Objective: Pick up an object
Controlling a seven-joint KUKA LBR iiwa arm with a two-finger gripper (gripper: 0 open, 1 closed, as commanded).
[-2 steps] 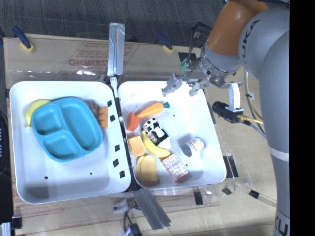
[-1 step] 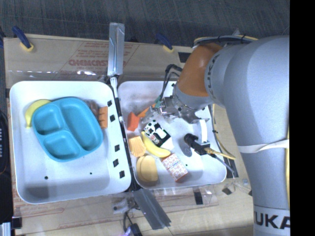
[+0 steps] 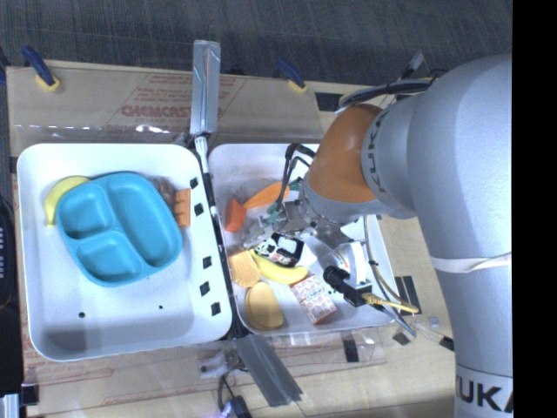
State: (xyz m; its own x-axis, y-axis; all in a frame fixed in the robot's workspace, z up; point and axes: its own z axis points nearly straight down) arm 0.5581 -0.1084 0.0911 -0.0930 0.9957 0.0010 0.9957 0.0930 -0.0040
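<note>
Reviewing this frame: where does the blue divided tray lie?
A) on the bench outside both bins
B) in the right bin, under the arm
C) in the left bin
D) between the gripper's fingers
C: the blue divided tray lies flat inside the left bin, while the arm reaches over the right bin.

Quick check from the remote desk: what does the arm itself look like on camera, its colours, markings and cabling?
The arm is bulky, rounded and light grey, with a glossy orange band above the wrist. Black KUKA lettering runs beside the band and on the lower link. Black cables loop along the wrist towards the dark gripper.
</note>
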